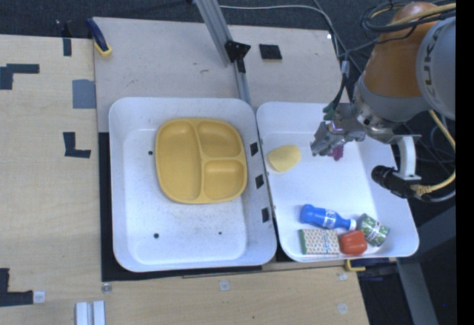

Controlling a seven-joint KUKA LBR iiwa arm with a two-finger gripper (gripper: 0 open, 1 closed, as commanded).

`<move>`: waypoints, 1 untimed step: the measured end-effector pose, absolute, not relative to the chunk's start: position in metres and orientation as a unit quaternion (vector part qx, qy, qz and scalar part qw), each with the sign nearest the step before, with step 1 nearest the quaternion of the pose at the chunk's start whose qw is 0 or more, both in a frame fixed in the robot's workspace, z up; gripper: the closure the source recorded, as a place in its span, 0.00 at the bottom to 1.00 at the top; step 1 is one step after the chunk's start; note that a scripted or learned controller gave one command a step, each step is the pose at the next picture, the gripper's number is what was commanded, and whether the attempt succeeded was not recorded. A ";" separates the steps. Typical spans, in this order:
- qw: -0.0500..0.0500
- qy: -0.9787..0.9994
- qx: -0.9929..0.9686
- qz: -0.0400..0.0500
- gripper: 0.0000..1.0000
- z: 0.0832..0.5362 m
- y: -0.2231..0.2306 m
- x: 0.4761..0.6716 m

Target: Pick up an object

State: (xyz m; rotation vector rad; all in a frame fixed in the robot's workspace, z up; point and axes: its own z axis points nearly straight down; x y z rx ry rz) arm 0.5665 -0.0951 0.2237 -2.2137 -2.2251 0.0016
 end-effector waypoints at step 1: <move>0.001 -0.709 -0.705 0.001 1.00 0.224 -0.054 0.554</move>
